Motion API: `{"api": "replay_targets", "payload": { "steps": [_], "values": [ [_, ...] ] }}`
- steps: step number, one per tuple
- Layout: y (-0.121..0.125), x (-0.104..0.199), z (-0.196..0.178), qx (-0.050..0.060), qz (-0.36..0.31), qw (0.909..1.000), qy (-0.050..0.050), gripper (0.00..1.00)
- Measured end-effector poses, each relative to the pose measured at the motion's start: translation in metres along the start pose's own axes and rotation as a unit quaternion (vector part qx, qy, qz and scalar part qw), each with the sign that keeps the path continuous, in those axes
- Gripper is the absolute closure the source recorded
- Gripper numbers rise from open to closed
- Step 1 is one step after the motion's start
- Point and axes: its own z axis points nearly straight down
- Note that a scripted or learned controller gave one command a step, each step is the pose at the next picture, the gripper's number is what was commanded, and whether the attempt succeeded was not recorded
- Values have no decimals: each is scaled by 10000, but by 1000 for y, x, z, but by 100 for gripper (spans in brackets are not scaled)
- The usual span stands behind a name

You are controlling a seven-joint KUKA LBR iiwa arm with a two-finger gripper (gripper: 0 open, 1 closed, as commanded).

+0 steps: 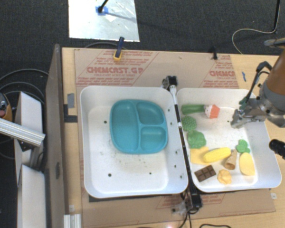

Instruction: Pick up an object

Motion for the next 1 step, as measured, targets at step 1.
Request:
{"api": "replay_targets", "payload": {
  "steps": [1],
  "values": [
    [19, -55, 17, -6, 52, 10000, -25, 100]
  ]
}}
